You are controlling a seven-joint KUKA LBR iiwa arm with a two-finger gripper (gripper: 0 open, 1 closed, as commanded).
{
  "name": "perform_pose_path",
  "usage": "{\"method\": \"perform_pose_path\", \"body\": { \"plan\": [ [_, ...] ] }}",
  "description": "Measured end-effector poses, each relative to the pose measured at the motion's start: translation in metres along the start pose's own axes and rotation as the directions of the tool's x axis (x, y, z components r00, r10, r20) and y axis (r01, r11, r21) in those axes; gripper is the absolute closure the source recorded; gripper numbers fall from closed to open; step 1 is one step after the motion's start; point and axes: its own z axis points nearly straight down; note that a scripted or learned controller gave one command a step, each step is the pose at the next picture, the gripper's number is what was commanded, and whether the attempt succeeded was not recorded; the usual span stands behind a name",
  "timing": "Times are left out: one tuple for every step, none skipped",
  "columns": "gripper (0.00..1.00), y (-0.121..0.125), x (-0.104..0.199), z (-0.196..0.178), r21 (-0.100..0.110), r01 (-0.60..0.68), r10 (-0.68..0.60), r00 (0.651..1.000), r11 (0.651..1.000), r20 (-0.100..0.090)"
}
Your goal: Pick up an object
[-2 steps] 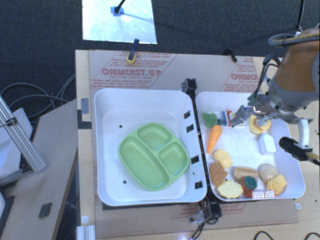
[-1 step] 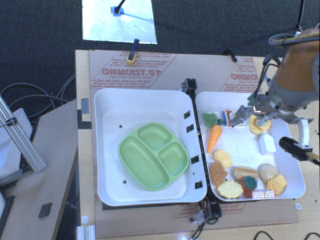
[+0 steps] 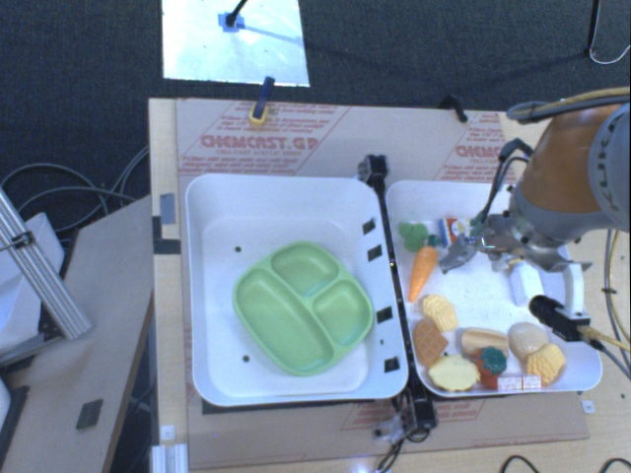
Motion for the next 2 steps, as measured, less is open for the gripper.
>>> {"method": "perform_pose_path", "body": {
  "plan": [
    [0.00, 0.0008, -0.0019, 0.0627, 0.000, 0.000, 0.000, 1.000, 1.000, -0.001],
    [0.00, 0.0013, -0.0017, 0.0686, -0.003, 0.000, 0.000, 1.000, 1.000, 0.000]
  ]
}}
